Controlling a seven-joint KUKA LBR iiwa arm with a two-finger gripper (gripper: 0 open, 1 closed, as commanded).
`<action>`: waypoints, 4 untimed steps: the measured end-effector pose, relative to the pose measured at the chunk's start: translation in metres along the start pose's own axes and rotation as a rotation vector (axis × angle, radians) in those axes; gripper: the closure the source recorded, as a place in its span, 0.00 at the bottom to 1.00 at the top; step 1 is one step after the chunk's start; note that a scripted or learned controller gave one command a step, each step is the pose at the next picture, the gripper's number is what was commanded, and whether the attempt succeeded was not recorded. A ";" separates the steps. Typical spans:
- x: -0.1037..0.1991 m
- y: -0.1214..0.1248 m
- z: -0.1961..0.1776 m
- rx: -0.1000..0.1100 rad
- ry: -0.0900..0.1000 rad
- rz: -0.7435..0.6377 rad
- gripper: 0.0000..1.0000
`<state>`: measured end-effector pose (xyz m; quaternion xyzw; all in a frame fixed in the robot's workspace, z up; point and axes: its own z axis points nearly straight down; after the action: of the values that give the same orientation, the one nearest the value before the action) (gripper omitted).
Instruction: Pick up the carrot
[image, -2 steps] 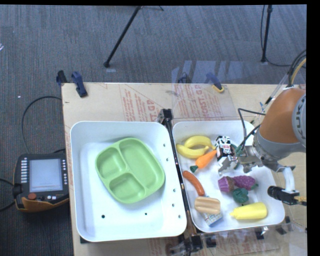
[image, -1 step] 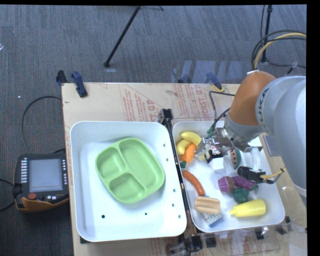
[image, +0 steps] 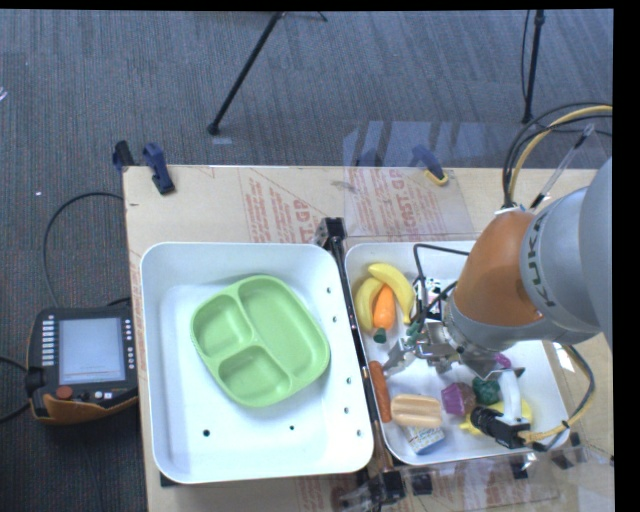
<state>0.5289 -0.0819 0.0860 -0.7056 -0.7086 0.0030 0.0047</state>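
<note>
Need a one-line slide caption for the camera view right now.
KUKA arm's hand over the right bin beside the carrot and bananas; green plate in left bin.

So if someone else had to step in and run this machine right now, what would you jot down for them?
Tool: low over the right bin, near its left side; whether it is open or shut can't be judged.
Carrot: lying in the right bin against the bananas, up and to the left of the tool, not gripped.
Left bin: holds a green divided plate.
Done: nothing lifted yet.
Left: move onto the carrot, grip it, raise it.
</note>
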 end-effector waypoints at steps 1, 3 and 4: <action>-0.004 0.078 -0.002 -0.004 0.001 0.153 0.00; -0.045 0.089 -0.002 -0.005 0.000 0.263 0.00; -0.001 0.110 0.000 0.017 -0.008 0.577 0.00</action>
<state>0.6389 -0.0827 0.0851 -0.8780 -0.4785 0.0129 0.0067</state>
